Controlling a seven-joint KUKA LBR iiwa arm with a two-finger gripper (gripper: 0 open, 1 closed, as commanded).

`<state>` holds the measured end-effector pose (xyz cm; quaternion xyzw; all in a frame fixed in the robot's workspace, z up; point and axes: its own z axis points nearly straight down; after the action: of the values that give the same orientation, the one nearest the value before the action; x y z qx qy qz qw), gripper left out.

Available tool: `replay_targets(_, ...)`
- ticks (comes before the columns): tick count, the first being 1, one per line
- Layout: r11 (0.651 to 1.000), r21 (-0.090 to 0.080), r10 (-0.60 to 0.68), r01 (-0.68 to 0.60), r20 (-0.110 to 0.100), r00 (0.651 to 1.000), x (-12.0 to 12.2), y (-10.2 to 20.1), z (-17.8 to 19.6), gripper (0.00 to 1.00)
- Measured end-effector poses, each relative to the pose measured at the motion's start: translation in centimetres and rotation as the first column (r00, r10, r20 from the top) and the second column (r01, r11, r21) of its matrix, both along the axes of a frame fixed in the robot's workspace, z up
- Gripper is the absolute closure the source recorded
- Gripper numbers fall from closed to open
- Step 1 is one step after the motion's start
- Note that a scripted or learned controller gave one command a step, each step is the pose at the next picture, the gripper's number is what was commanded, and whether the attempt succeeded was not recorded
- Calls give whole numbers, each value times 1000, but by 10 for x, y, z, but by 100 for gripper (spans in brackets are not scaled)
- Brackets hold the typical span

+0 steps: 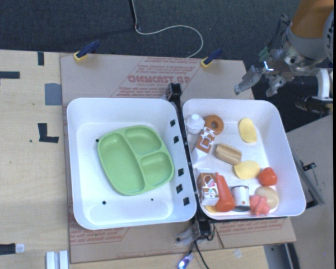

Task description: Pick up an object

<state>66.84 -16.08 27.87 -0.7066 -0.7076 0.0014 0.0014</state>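
The right bin (283, 129) holds several toy foods: a brown donut (214, 123), a yellow lemon (247, 129), a tan bread roll (228, 153), a red tomato (267, 176), a white bottle (195, 122), a small printed carton (209, 186) and a red pepper (224, 198). My gripper (257, 87) hangs above the bench beyond the right bin's far edge, at the upper right. Its fingers are open, spread apart, with nothing between them. It is well clear of all the objects.
The left bin (78, 150) holds a green divided plate (136, 159). A black hinge strip (182, 150) runs between the bins. A white cable (168, 29) loops over the dark floor behind. Yellow and blue clamps (86, 50) pin the cardboard base.
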Motion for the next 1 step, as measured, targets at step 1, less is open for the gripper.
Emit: replay_targets(1, 1000, 5, -4, 5, -19, 1000, -49, -34, -178, 0)
